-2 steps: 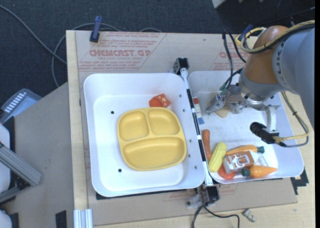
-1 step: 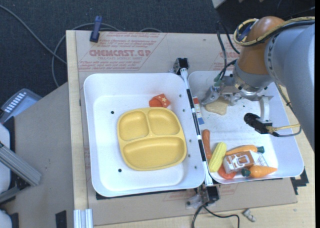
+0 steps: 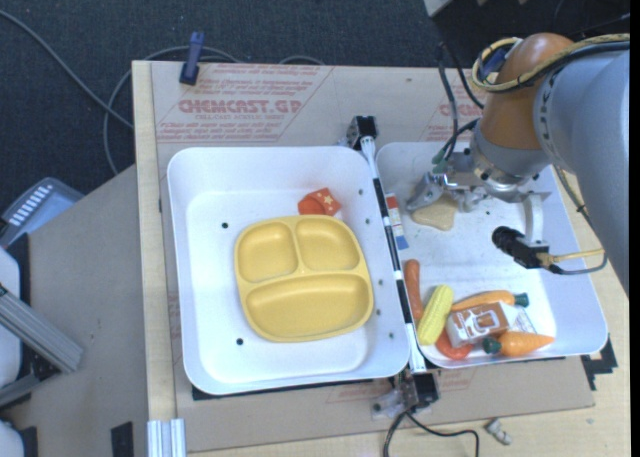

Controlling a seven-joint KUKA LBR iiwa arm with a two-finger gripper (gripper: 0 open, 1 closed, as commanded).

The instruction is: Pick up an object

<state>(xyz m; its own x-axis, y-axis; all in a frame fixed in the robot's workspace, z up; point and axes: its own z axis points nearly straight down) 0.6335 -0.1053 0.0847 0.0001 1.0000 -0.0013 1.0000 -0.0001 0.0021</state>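
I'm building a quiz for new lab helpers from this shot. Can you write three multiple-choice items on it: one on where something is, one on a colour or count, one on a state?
1. Where does the yellow divided plate lie?
A. In the left bin
B. In the right bin
C. On the carpet

2. How many compartments does the plate have?
A. Two
B. Three
C. Five

3. How does the corn cob lie?
A. Standing on end on the plate
B. Lying flat in the right bin
C. Hanging over the bench edge

Answers:
1. A: the plate sits in the middle of the left bin, with a small red object just beyond its far rim.
2. B: two small sections sit above one wide one.
3. B: the cob rests on the floor of the right bin, beside the carrots and a small packet.
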